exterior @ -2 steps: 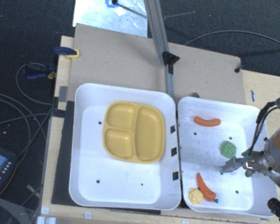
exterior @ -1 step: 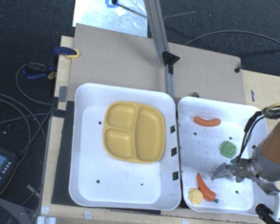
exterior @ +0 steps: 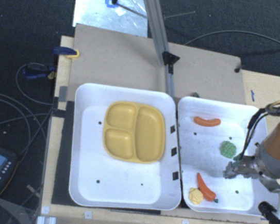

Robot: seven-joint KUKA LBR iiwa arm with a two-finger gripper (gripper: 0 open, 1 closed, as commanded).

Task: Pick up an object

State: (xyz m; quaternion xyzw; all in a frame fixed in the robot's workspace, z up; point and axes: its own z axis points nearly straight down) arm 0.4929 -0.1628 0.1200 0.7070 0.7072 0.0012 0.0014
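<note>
I see the left bin (exterior: 117, 194) carrying a yellow divided plate (exterior: 134, 132). In the right bin (exterior: 218, 109) my gripper (exterior: 231, 171) hangs low near the middle; whether it grips anything, I cannot tell. Around it lie a sausage (exterior: 207, 121), carrot (exterior: 206, 187), broccoli (exterior: 228, 148) and a yellow piece (exterior: 195, 196).

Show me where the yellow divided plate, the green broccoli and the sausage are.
yellow divided plate (exterior: 135, 132): camera view, on the middle ridge between compartments.
green broccoli (exterior: 228, 148): camera view, on its bumpy top.
sausage (exterior: 207, 122): camera view, on its middle.
</note>
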